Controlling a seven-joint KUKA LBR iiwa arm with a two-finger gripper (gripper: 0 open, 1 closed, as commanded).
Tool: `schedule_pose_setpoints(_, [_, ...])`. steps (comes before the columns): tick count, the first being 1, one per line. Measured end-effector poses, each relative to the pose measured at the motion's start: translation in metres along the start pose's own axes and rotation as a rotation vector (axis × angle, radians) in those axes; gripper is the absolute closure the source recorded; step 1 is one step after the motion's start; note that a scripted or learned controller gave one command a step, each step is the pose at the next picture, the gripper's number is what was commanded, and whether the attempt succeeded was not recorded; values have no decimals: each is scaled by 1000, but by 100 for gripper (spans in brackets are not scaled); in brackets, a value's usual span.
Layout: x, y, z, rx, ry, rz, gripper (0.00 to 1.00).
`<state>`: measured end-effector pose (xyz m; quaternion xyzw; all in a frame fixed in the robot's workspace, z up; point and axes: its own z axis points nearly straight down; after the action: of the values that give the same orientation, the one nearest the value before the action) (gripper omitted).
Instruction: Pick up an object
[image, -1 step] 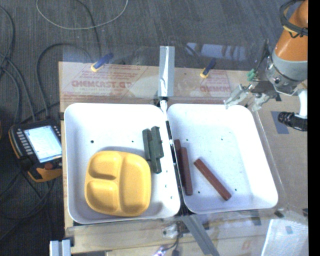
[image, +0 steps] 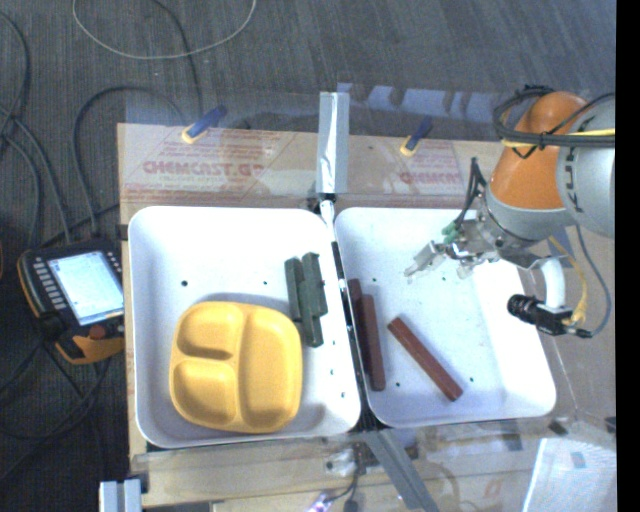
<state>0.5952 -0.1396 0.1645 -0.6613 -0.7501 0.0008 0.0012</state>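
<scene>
My gripper (image: 428, 258) hangs over the upper middle of the right bin (image: 520, 385), its fingers open with nothing between them. Below it in the same bin lies a reddish-brown stick (image: 425, 358), slanted toward the lower right. A darker brown stick (image: 367, 335) lies along that bin's left wall. In the left bin (image: 200, 235) a yellow compartment tray (image: 238, 365) rests at the lower middle. Dark green sticks (image: 306, 297) lie beside that bin's right wall.
The orange-banded arm (image: 535, 160) comes in over the right bin's upper right corner, with a black cable fitting (image: 535, 312) hanging near the right wall. A pendant with a lit screen (image: 75, 290) lies on the floor left of the bench.
</scene>
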Motion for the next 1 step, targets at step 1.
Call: schedule_pose_setpoints(1, [22, -41, 71, -7, -1, -7, 0])
